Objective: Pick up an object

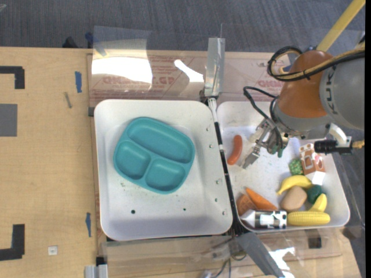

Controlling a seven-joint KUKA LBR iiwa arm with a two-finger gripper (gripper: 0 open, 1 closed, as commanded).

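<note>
Hovering in right bin (342, 213): jaws (262, 146) apart, nothing between. Nearest target, orange sausage (235, 149), just beside toward divider, lying free. Advise centring over it, aligning across short axis, descending straight.

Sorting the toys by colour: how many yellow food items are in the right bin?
3: a banana mid-right, a corn cob along the front edge, and a small yellow piece between them. Others may hide under the arm.

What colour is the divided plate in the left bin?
Teal blue all over; the divided plate shows clearly in the camera view.
</note>
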